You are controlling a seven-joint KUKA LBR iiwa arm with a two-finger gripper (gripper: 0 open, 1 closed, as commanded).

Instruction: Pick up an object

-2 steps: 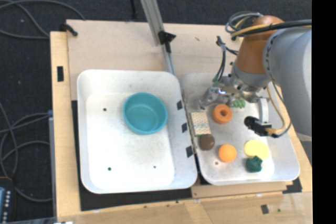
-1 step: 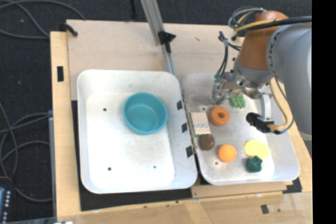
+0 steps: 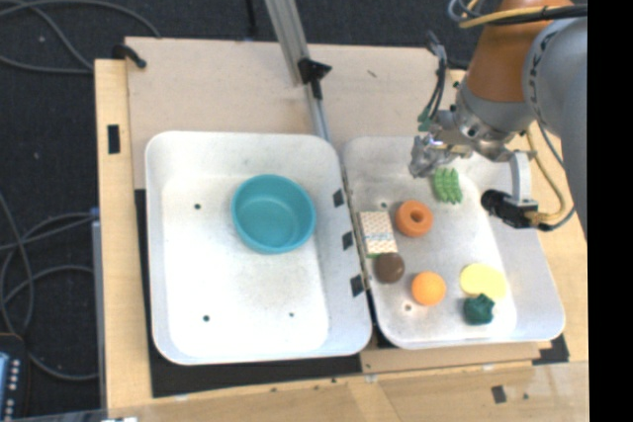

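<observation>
The grey arm with its orange band (image 3: 514,44) runs out past the right side of the view, its two-finger gripper (image 3: 427,156) is too small and dark to read, and the ridged light-green plastic piece (image 3: 448,185) sits partly tucked beneath it.

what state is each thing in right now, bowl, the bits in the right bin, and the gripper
teal bowl: upright, open side up, alone in the left bin
gripper: over the right bin, beside the green ridged piece
orange ring: lying flat
patterned block: lying flat by the divider
brown ball: touching the block
orange ball: resting free
yellow piece: touching the dark green piece
</observation>
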